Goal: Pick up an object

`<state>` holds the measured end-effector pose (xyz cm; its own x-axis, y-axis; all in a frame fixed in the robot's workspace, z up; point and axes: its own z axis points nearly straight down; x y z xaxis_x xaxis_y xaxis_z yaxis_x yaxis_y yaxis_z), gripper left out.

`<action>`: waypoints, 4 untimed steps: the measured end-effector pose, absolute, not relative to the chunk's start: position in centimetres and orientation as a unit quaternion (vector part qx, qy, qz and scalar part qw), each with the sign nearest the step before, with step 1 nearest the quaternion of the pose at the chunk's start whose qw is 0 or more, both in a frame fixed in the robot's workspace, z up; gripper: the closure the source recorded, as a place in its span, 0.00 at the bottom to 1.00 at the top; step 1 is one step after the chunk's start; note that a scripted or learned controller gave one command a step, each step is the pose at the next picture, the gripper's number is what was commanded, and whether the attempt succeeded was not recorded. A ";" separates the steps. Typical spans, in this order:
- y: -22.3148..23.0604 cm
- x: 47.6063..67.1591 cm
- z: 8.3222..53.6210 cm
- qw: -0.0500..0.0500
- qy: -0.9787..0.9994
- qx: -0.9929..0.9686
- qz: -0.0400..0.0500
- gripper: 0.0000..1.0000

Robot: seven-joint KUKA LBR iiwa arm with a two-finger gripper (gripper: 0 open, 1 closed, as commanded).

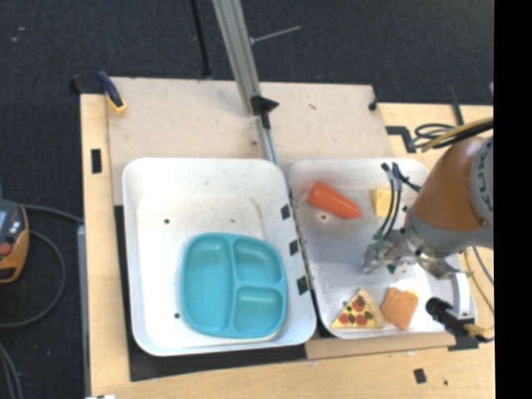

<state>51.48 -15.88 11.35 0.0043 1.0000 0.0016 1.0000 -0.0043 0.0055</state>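
On the table (pixel 199 123), the left bin (pixel 158 198) carries a turquoise divided plate (pixel 234 285) lying flat toward its near right corner. A slanted aluminium post (pixel 237 44) rises behind the seam between the two bins. In the right bin (pixel 332 248), an orange carrot (pixel 334 199) lies toward the far left, with a pale yellow piece (pixel 381 201) just to its right near the far wall. Along the near wall, a pizza slice (pixel 358 311) sits beside an orange block (pixel 400 307). The hand (pixel 384 259) hangs low over the bare floor of the right bin, between the carrot and the pizza slice, holding nothing; I cannot tell how wide it stands.
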 end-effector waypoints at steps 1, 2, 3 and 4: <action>-16.5 52.3 16.1 0.004 0.708 0.706 0.001 1.00; -16.3 51.6 21.1 0.003 0.708 0.706 0.001 1.00; -16.4 51.8 23.2 0.002 0.709 0.706 0.001 1.00; -11.6 54.1 24.2 0.001 0.710 0.704 0.001 1.00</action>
<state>54.14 -11.62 24.20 -0.0081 1.0000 0.0005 1.0000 0.0081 0.0033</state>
